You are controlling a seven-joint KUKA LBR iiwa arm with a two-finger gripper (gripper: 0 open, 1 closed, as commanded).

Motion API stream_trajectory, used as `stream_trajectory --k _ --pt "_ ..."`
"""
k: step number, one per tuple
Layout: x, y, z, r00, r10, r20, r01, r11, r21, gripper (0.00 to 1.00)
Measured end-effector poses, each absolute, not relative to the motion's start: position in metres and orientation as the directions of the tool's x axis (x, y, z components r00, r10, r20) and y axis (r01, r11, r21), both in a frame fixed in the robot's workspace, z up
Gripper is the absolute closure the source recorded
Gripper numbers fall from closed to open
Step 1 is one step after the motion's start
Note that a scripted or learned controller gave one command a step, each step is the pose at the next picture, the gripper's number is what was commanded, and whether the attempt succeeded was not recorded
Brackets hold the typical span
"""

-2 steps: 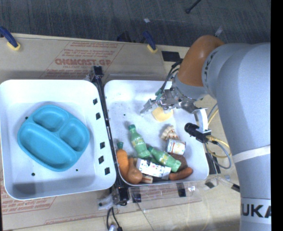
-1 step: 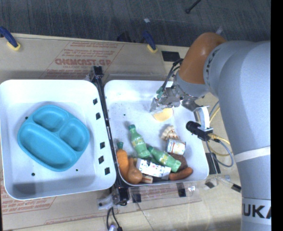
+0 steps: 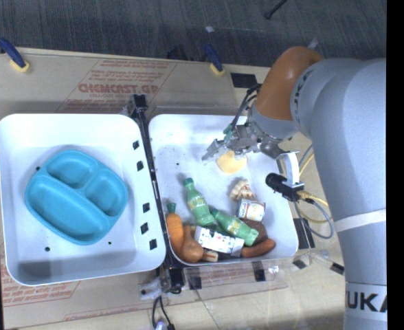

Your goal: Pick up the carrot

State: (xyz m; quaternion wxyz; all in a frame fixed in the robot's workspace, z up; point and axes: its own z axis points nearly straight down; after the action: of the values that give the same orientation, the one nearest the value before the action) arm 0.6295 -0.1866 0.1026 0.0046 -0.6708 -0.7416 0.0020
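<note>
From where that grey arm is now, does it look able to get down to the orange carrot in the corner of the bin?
Probably yes. The carrot lies exposed from above at the right bin's near-left corner, and the gripper hovers farther back. The bin wall and a green bottle crowd it, though, so finger room looks tight.

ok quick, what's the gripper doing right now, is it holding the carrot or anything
Gripper: cannot be told whether open or closed. It hangs over the right bin, by a pale yellow item. The carrot lies apart at the bin's near-left corner.

An orange carrot (image 3: 175,229) and two green bottles (image 3: 198,203) lie in the white right bin (image 3: 174,133). A blue tray (image 3: 76,196) sits in the white left bin (image 3: 13,136). The table (image 3: 113,81) is tan with red lettering.
</note>
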Motion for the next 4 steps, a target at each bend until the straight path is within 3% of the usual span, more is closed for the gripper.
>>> stream_trajectory --k 1,2,3,4 --pt "0.631 -0.186 0.113 -0.102 0.995 0.006 0.995 0.102 -0.009 1.0" --pt "0.63 -0.186 0.113 -0.103 0.995 0.006 0.995 0.103 -0.009 0.0" --pt "0.618 -0.196 0.093 -0.223 0.975 0.004 0.975 0.223 -0.004 0.0" --pt "0.62 -0.195 0.105 -0.229 0.973 0.004 0.973 0.229 -0.004 1.0"
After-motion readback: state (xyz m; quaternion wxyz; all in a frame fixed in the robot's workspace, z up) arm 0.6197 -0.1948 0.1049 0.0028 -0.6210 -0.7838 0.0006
